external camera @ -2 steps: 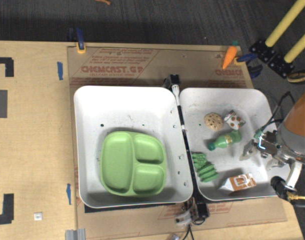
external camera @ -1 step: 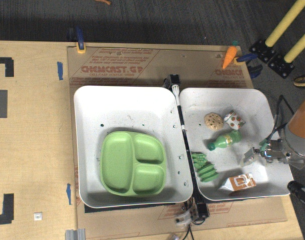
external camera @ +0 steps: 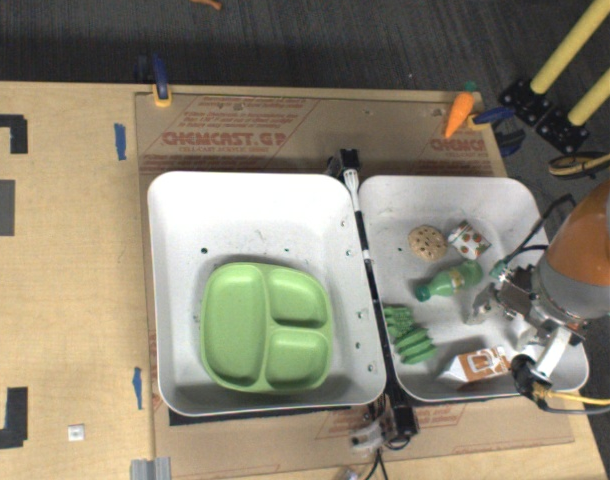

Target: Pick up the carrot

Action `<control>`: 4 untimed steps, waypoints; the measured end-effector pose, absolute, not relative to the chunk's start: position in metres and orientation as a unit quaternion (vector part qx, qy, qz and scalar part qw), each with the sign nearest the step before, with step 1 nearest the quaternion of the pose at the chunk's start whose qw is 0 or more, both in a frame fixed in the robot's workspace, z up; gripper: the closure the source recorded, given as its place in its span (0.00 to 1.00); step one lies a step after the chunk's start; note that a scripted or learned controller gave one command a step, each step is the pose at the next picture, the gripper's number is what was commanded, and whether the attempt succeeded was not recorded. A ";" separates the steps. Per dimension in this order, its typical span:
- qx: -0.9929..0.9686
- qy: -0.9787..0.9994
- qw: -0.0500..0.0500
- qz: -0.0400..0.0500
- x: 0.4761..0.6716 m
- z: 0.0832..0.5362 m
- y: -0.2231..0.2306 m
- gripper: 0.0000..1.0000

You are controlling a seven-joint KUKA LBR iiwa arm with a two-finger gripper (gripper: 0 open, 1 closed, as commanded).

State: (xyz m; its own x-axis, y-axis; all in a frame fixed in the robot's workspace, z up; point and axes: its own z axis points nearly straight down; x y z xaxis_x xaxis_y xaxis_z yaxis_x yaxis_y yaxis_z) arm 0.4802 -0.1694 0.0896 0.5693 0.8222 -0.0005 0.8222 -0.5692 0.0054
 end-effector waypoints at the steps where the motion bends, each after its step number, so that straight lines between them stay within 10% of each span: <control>1: 0.752 0.660 0.000 0.005 0.484 0.089 -0.202 0.00; 2: 0.944 0.330 -0.005 0.001 0.481 0.112 -0.205 0.00; 3: 0.944 0.330 -0.003 0.000 0.480 0.122 -0.207 1.00; 4: 0.926 0.377 -0.002 -0.001 0.479 0.120 -0.214 1.00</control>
